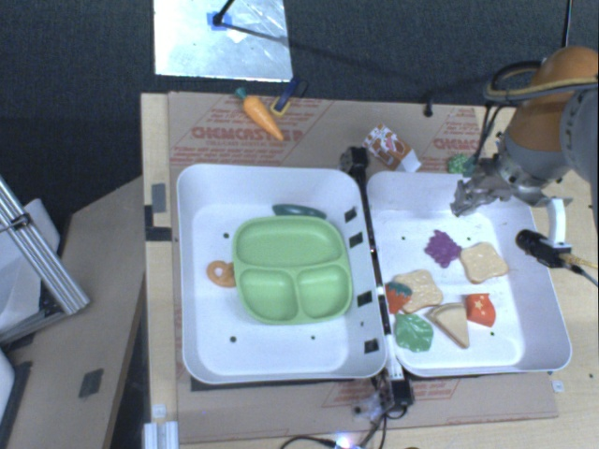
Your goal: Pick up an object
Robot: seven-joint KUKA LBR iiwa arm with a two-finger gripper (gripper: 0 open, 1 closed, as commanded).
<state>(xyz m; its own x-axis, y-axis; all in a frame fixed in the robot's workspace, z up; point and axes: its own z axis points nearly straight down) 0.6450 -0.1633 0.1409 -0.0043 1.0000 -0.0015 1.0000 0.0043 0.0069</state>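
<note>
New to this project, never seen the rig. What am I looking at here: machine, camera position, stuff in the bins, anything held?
One fixed camera looks down at a slant on a bench with two white bins. The grey and orange arm reaches in from the picture's right; its tool hangs over the right bin's far edge, with nothing visibly in it.

The left bin holds a green divided tray and a small orange ring. The right bin holds toy food: purple grapes, bread slices, a green leaf and red pieces.

Behind the bins lie a toy carrot and a small packet. The job is to pick up one object.
</note>
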